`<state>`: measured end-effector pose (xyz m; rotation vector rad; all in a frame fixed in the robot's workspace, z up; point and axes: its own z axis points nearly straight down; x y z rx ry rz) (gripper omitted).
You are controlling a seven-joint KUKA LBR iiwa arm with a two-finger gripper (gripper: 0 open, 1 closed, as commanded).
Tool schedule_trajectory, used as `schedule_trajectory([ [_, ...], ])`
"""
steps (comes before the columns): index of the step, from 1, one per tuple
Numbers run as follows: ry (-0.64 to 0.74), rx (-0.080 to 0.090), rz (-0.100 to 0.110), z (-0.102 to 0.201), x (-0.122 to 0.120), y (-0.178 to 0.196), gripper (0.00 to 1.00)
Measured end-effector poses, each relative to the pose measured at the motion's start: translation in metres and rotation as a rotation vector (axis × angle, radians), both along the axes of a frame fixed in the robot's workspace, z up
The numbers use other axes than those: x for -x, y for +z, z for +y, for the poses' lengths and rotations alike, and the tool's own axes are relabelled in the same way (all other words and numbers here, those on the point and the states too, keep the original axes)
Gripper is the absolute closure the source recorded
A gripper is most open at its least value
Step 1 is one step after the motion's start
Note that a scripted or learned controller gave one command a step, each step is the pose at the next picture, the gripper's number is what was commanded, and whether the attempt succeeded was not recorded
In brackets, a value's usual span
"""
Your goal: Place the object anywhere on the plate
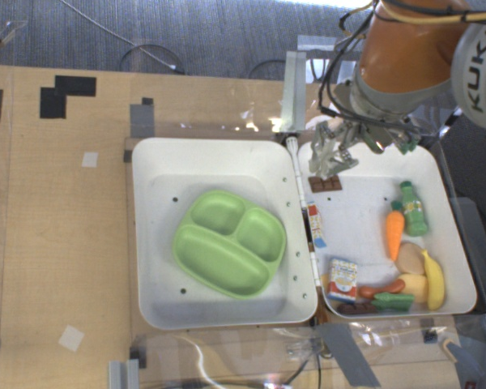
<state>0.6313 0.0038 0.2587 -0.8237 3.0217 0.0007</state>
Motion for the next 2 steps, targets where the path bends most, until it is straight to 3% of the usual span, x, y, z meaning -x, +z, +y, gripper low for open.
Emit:
schedule_trajectory([
  [1, 0.07, 0.0, 0.003, 0.043, -0.015, -0.046, 1.0],
  [2, 0.261, 0.002, 0.002, 0.061, 0.042, -0.073, 1.0],
])
